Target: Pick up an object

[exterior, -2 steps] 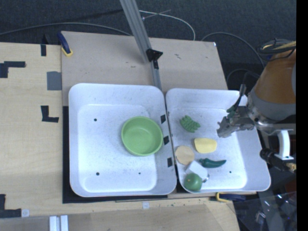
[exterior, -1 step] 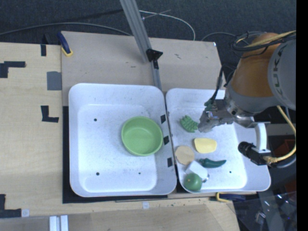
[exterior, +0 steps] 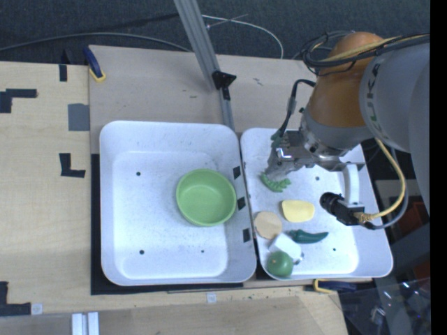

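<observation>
Over right bin (exterior: 370,260), gripper (exterior: 280,167), finger state unclear, poised above green leafy toy (exterior: 275,183); approach step, next needing straight descent, firm close.

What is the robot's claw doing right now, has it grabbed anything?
Gripper: down on the small green leafy toy in the right bin; a grab cannot be told.

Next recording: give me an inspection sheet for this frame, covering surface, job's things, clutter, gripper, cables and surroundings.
Surface: wooden bench bearing left bin and right bin.
Job's things: in the right bin, green leafy toy, yellow piece, tan round piece, dark green pepper, green ball beside a white block.
Clutter: green bowl in the left bin.
Gripper: gripper low over the leafy toy.
Cables: white cable behind the bench.
Surroundings: slanted metal pole.
</observation>
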`<state>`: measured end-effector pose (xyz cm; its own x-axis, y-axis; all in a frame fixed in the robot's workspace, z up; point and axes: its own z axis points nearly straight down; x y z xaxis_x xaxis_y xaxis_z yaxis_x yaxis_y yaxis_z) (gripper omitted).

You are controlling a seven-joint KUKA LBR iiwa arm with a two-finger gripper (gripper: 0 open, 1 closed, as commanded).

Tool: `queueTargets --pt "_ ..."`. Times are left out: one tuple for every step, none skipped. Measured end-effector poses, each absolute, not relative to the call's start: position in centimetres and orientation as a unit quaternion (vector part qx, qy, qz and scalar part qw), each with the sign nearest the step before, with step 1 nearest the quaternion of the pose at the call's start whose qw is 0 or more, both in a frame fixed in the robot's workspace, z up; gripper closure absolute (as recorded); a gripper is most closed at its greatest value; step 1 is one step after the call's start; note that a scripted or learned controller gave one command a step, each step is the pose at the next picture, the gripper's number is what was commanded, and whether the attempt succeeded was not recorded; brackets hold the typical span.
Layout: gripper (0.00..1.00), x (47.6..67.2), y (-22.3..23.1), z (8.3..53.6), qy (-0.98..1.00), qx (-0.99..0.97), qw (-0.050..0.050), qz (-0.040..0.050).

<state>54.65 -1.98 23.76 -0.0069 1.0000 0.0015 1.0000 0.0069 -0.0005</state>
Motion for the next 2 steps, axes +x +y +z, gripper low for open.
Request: queueTargets --pt "1.00 55.8 3.4 24.3 -0.710 -0.704 0.001 -0.0003" --pt "1.00 57.8 8.8 24.6 -0.710 -0.705 0.001 -0.0003"
